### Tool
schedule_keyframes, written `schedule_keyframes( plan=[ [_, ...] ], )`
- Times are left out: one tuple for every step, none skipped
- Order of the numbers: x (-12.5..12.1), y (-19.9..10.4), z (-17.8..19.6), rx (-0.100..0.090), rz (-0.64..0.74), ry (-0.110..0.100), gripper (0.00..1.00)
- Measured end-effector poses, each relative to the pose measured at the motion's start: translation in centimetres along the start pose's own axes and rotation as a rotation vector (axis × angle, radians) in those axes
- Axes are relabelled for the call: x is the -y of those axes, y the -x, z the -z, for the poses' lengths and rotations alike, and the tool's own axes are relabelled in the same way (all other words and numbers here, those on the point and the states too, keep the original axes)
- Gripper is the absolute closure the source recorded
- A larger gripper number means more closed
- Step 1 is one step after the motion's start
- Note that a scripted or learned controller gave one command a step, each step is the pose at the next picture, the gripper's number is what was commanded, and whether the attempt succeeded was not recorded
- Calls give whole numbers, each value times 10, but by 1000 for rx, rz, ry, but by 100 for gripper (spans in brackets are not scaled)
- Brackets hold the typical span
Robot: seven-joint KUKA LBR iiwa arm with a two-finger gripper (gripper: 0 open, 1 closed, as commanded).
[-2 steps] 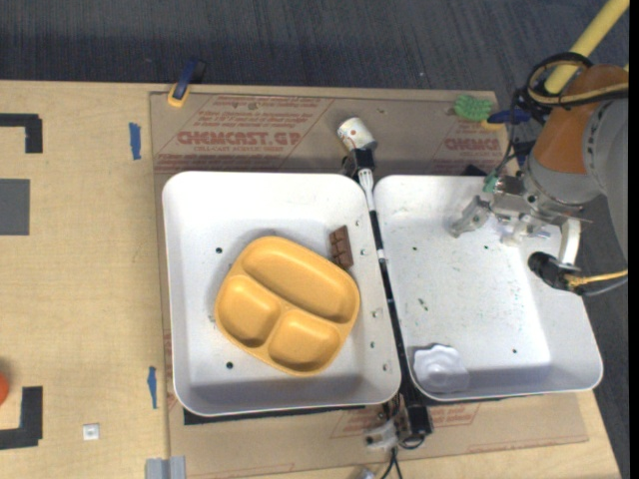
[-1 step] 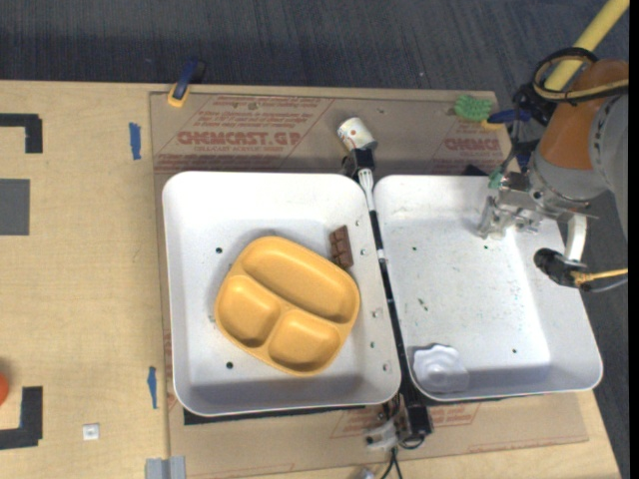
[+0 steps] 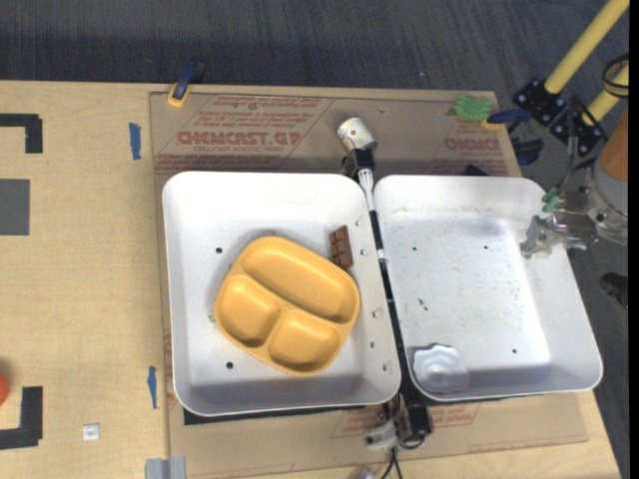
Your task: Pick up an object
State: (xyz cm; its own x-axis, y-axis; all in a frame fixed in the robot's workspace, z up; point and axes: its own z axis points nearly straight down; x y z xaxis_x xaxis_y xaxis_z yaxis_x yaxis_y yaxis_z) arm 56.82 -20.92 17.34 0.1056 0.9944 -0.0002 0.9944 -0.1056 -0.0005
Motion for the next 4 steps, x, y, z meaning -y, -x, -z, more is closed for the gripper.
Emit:
schedule_keyframes(
  plan=[
    [52,16,16,-1,-50,-1,100],
    [52,16,16,-1,-49,0,0],
    [89,-1,-79,-4,390,-1,0],
    [52,-11,-39,1,525,4,0]
  ],
)
